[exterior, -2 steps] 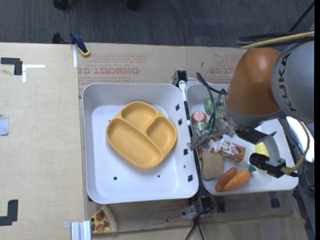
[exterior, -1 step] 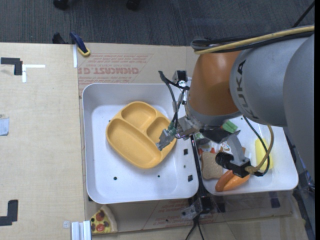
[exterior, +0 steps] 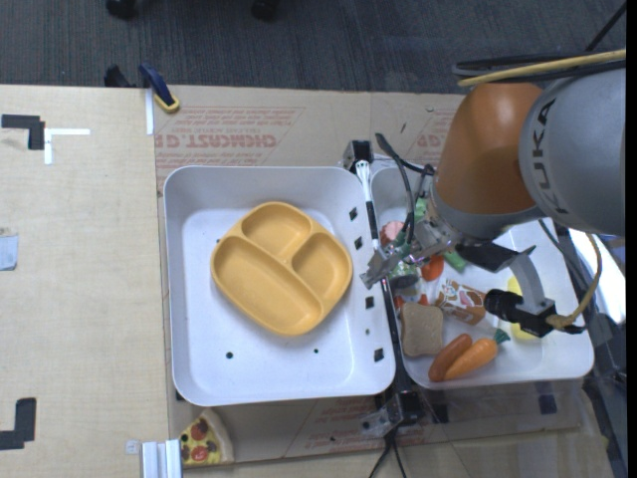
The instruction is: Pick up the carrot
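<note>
Orange carrot (exterior: 474, 358) lies at lower right of the right bin (exterior: 557, 366), touching a sausage (exterior: 450, 356). Gripper (exterior: 390, 267) hovers above-left over the bins' divide; its spread cannot be told.

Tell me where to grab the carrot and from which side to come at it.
Grip the carrot around its thick middle, coming straight down from above. It lies flat in the right bin, slanting, with a sausage against its left side, so fingers should close across its width, perhaps nearer the green-topped end, which looks freer.
</note>
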Motion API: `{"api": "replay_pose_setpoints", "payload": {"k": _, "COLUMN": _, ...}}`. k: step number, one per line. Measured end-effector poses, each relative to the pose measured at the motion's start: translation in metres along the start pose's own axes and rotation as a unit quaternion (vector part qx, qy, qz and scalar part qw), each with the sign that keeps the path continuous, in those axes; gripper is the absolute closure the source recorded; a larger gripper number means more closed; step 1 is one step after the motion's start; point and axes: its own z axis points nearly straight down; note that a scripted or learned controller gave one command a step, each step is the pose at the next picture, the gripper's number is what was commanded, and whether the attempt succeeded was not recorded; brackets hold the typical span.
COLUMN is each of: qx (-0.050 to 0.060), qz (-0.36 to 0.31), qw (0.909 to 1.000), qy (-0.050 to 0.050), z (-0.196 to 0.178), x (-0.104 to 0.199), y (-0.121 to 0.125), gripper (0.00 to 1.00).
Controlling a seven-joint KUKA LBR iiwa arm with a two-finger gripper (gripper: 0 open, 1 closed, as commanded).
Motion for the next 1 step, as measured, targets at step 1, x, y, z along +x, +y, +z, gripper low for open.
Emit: {"api": "replay_pose_setpoints", "payload": {"k": 1, "qx": -0.001, "qz": -0.085, "qw": 0.9964, "qy": -0.001, "z": -0.0537, "x": -0.0403, "y": -0.0393, "gripper": 0.0}}
